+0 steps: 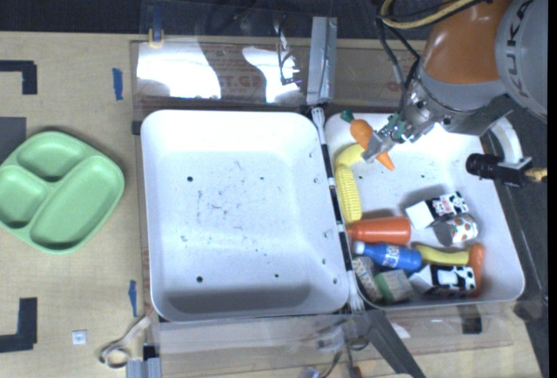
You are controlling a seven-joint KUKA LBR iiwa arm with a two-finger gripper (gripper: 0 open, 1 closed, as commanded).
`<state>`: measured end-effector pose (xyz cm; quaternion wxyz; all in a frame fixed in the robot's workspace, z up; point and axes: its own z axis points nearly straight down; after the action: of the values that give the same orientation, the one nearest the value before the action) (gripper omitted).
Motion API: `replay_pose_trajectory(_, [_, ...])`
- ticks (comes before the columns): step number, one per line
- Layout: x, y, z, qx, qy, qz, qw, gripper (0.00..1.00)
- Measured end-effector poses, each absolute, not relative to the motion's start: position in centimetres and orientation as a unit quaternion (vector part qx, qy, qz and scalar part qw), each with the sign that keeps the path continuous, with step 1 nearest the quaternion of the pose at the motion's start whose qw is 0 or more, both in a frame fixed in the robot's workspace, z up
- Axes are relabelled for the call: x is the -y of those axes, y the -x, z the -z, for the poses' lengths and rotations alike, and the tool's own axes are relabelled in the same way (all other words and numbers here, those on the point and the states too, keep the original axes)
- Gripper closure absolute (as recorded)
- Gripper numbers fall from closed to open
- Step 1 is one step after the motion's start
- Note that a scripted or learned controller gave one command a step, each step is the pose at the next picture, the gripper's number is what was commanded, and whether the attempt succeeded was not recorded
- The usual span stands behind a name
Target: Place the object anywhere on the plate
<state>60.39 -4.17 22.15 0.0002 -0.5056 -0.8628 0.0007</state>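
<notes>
An orange carrot [362, 135] with a green top lies at the far left end of the right bin [500, 219], just above a yellow corn cob [349, 186]. My gripper [385, 143] is down at the carrot's lower end, touching or nearly touching it. The gripper body hides that end of the carrot. The green three-compartment plate [59, 192] rests on the bench far to the left, beyond the left bin [235, 211].
The right bin's near end holds several items: a red-orange bottle [380, 230], a blue bottle [392, 258], a banana [440, 253], a white block [420, 214] and small cow toys [449, 204]. A metal divider [334, 193] separates the bins. A clear panel [226, 63] stands behind the left bin.
</notes>
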Motion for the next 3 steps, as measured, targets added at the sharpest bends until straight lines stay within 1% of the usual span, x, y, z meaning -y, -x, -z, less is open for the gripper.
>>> replay_pose_trajectory(1, [3.6,-55.3,-21.2,0.902,0.431,-0.0001,0.001,1.0])
replay_pose_trajectory(2, [-0.3,-51.0,-19.9,0.923,0.385,-0.0004,0.002,1.0])
replay_pose_trajectory(3, [-0.2,-51.1,-20.7,0.922,0.387,0.0,0.002,1.0])
